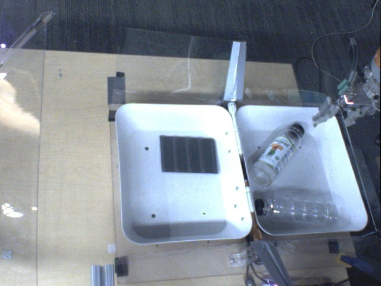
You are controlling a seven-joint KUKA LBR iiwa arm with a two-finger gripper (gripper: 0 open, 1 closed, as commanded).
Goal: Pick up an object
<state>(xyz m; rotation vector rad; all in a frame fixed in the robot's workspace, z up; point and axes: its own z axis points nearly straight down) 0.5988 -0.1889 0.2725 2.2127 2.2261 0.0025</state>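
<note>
A labelled bottle (278, 152) is lying tilted in the right bin (351, 177); likely light, slippery, best gripped mid-body. The pincer (342, 107) is hovering nearby, its opening unclear.

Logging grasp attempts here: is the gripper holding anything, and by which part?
Nothing is held. The gripper is above the right bin's far corner, apart from both bottles.

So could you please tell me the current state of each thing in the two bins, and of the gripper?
Labelled bottle: lying on its side, slantwise, dark cap toward the right bin's far right corner.
Clear plastic bottle: lying flat along the right bin's near wall, dark cap at the left.
Dark ribbed pad: lying flat in the left bin.
Gripper: above the right bin's far right corner, touching neither bottle.
</note>
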